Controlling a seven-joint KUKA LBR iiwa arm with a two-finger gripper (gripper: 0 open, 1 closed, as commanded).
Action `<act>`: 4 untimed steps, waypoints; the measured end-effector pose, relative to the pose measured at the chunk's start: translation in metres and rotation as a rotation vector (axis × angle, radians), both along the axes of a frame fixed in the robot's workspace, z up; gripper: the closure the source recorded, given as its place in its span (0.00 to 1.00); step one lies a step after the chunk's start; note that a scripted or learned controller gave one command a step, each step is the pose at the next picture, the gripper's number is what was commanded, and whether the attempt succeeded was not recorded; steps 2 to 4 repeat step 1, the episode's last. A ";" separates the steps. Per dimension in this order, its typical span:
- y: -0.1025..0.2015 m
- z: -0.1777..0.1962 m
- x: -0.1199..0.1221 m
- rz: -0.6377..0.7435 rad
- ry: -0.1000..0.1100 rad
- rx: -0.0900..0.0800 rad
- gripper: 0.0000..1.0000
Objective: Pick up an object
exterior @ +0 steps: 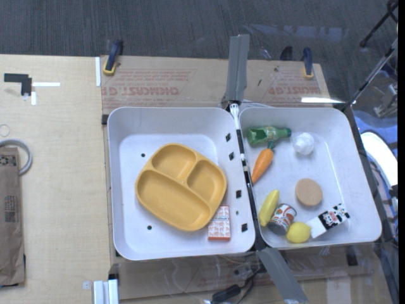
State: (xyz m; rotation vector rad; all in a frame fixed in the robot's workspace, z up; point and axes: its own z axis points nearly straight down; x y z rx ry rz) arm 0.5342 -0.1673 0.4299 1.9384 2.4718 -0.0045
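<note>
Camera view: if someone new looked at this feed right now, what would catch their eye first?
Probably the yellow divided plate, lying in the middle of the left bin with a small red-and-white carton at its lower right edge. Next, the cluster in the right bin: a green bottle above an orange carrot, and a banana, can and lemon near the front.

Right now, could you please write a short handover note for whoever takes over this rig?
Tool: not in view, so its state is unknown.
Left bin: yellow divided plate and a small red-and-white box beside it.
Right bin: green bottle, carrot, white ball, round tan disc, banana, can, lemon, cow-print carton.
Done: nothing lifted.
Left: pick up one object.
</note>
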 end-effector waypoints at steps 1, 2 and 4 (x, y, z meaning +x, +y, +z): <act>-0.056 0.011 -0.015 0.377 -0.001 0.000 1.00; -0.056 0.011 -0.015 0.377 -0.001 0.000 1.00; -0.056 0.011 -0.015 0.377 -0.001 0.000 1.00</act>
